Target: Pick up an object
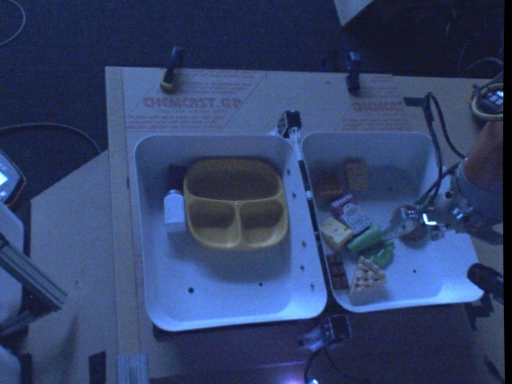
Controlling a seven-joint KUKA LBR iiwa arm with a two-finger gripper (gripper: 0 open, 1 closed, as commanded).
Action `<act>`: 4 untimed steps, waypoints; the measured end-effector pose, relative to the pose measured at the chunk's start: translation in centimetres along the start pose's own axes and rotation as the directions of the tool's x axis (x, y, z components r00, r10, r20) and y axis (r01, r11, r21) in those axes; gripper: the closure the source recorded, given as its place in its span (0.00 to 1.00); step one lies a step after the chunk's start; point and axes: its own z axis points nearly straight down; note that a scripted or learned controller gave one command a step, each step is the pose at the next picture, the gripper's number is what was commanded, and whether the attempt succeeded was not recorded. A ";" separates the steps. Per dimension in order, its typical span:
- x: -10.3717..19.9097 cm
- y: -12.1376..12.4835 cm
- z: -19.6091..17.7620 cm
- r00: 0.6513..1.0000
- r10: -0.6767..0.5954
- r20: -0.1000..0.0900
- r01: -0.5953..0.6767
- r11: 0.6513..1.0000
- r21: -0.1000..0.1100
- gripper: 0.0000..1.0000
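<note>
Yellow tray (235, 204) fills the left bin (152, 238), a white bottle (174, 209) touching it. Right of the tray, the gripper (398, 229) hangs over the right bin's (416, 154) clutter; jaw state unclear.

- The desk (120, 214) is a pale board with faint red lettering along its far edge.
- Two shallow white bins sit directly on it, left bin (160, 294) and right bin (416, 146), touching side by side.

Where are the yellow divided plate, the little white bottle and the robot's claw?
yellow divided plate (235, 204): camera view, centre divider.
little white bottle (174, 210): camera view, middle of its body.
claw (398, 227): camera view, midway between its fingertips.
</note>
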 end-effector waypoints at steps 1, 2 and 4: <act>0.2 0.2 6.4 1.000 0.000 0.000 0.000 1.000 -0.001 0.00; 0.3 0.1 10.6 1.000 0.000 0.001 0.000 1.000 -0.004 0.00; 0.3 0.5 5.1 1.000 -0.002 0.005 0.002 1.000 -0.014 1.00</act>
